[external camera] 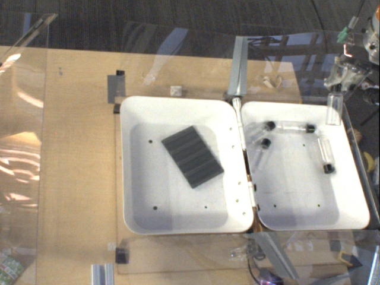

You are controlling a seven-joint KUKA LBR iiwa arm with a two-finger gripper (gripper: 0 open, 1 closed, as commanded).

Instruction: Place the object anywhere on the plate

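Wooden bench [77, 177], tan, glare across its left part. On it, two shallow white bins side by side, rims touching along the middle seam: left bin [133, 212], right bin [356, 212]. Grey metal bar [238, 67] running back from the seam toward the far edge.

In left bin: dark grey ribbed plate [193, 157], flat on the floor, turned at a slant, roughly centred, a little toward the far side. Bare on top.

At top right corner: gripper [347, 76] with tangled arm hardware and cables, above the right bin's far right corner. Blurred; cannot tell whether released or clenched. Just below it, a clear upright piece [333, 108] over the bin's far rim; cannot tell if held.

In right bin, far half: three clear tubes with black caps, none on the plate.
- long tube [291, 126] lying crosswise, black caps at both ends.
- right tube [325, 152] lying lengthwise near the right wall, black cap at its near end.
- short tube [261, 146] near the left wall, slanted, black cap at its far end, close to the long tube's left cap; touching or not, cannot tell.

Small bits on bench: grey bracket [116, 89] with black top by left bin's far left corner; black block [121, 255] by its near left corner; small pale cube [176, 91] just beyond its far rim.
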